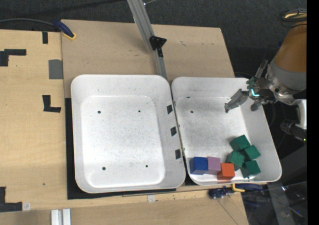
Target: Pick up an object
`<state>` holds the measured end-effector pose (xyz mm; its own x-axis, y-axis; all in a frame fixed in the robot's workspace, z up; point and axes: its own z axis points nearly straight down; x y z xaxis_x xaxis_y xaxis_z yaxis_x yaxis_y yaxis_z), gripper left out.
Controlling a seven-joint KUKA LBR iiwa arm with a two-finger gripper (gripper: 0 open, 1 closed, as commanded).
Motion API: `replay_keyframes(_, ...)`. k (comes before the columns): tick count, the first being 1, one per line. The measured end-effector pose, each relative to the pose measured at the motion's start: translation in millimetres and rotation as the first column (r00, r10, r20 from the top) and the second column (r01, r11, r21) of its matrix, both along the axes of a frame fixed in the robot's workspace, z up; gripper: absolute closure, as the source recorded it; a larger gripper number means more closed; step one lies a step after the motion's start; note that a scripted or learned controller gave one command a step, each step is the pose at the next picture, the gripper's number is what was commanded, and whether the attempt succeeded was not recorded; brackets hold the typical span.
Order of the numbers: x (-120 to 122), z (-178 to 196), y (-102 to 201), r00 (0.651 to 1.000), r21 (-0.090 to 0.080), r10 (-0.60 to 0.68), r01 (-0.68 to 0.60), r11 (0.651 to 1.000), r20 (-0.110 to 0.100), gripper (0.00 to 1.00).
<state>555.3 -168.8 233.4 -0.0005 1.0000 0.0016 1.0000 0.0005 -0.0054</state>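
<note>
Nearest the camera, at about five o'clock in the right bin (199, 119), the blocks sit bunched against the front wall: a blue block (199, 164), a lilac block (214, 163) touching it, an orange block (227, 170) just beside that, then a cluster of green blocks (244, 155) toward four o'clock. The left bin (89, 94) lies alongside, its wall touching the right bin's. Farther back, at about two o'clock over the right bin, the gripper (244, 98) hangs well apart from the blocks; its fingers stand spread, with nothing between them. Beyond, a grey metal rail (139, 12) crosses the bench (114, 44) toward twelve o'clock.
</note>
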Motion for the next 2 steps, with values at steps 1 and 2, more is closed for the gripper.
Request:
replay_keyframes(1, 0.9, 2.2, 0.0, 1.0, -0.001, 0.002, -0.002, 1.0, 0.004, 0.0)
replay_keyframes(2, -6.7, -47.5, -6.3, 1.0, -0.001, -0.001, 0.001, 1.0, -0.001, 0.0)
